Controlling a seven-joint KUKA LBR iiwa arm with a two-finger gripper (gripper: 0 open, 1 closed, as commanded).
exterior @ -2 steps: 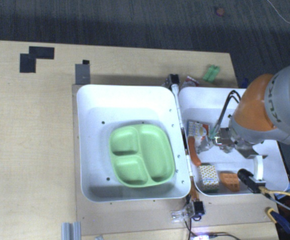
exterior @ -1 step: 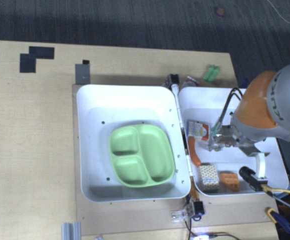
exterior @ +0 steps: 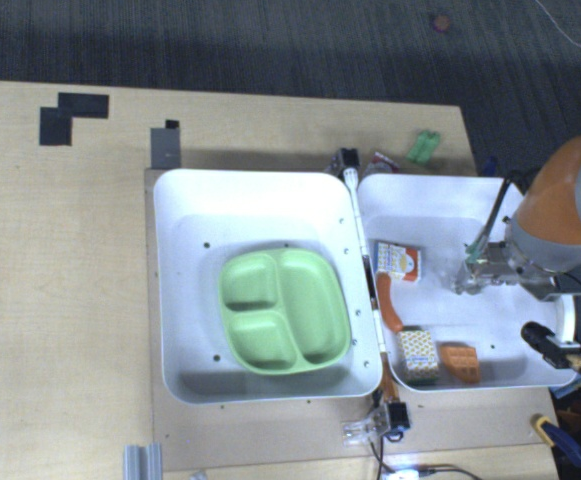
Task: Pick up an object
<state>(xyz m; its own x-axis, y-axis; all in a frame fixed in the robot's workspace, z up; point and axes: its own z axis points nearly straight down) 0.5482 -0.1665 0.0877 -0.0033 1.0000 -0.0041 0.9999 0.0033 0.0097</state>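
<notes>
My gripper [exterior: 472, 276] hangs low over the middle of the right bin [exterior: 440, 200], reaching in from the right under the arm's orange band [exterior: 562, 206]. Left of it, apart from it, lies a small white carton with red and blue print [exterior: 398, 261]. A thin orange stick-like piece [exterior: 388, 305] lies along the bin's left wall. At the near wall sit a pale speckled block [exterior: 418, 353] and an orange block [exterior: 459, 363], side by side. Nothing is visible in the gripper.
The left bin [exterior: 185, 268] holds a green divided plate [exterior: 284, 308]. On the bench behind the bins lies a small green object [exterior: 424, 148]. Dark clamps and cables sit at the divider's ends [exterior: 348, 160]. The arm's body covers the right bin's right edge.
</notes>
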